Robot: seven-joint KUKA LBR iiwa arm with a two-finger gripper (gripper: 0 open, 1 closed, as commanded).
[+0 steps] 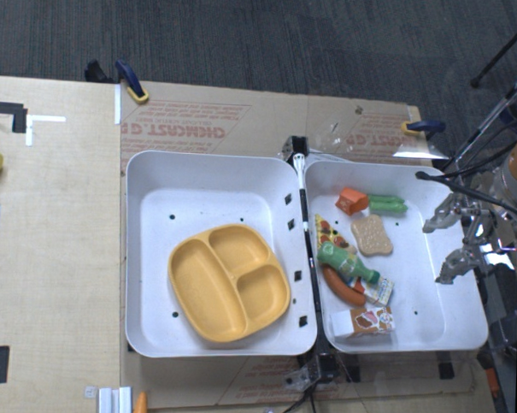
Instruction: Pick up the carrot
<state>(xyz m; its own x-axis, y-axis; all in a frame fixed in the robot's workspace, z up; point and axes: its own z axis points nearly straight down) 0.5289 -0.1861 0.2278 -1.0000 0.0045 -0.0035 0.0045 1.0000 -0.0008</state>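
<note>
1. carrot [372, 202]: the orange block with a green stalk pointing right, which i take to be the toy carrot, lies flat on the floor of the right bin [424, 324], toward that bin's far wall. nothing touches it.
2. nearest the camera within the right bin, a small printed carton [369, 322] sits by the near-left corner.
3. just beyond the carton, still against the bin's left side, a red sausage-like piece [342, 287] and a green bottle [350, 265] lie tumbled together, touching. they look dropped loosely rather than arranged, likely so the program must pick one item from clutter.
4. farther in, a pizza slice [328, 233] lies by the left wall, and a slice of bread [371, 235] rests just in front of the carrot, close but apart from it.
5. the gripper [458, 240] hangs over the right edge of the right bin, well to the right of the carrot. its two fingers are spread apart with nothing between them, a stance that suits an approach not yet begun.
6. left of the right bin, the left bin [157, 188] holds a yellow divided plate [228, 281].
7. my judgement: the carrot lies apart enough from the bread for a clean grasp.
</note>
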